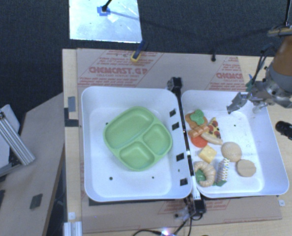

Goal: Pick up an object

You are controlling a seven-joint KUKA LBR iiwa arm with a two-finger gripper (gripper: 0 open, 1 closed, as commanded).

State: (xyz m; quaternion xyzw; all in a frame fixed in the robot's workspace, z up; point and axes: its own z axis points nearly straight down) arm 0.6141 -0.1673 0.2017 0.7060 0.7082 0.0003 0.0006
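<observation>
White plastic everywhere you look: two shallow bins sit side by side on the bench. The left bin (94,132) carries a pale green divided plate (137,137), three compartments, lying flat and a little rotated, roughly in the middle of its floor. The right bin (264,132) is where the small stuff is, all crowded toward its left half, near the divider between the bins. At the far end of that cluster sits a piece with a green top over orange (197,118), and just right of it a pizza slice (213,130) with red dots. A red-orange round piece (199,141) peeks out beneath them. Nearer to us comes a yellow block (208,154), then a pale round biscuit-like piece (231,151) to its right, and a second tan disc (245,167) a bit nearer and further right, the two almost touching. At the near edge lie a curled shrimp-like toy (204,171) and, beside it, a striped grey and green item (222,171).

Over at the far right corner, the grey arm with its orange band reaches in, and the gripper (239,103) hangs above the bare far part of the right bin, well apart from the toy cluster. One dark finger points left and down; whether the fingers stand apart or together, I cannot tell from this angle. Nothing is visibly held between them.
</observation>
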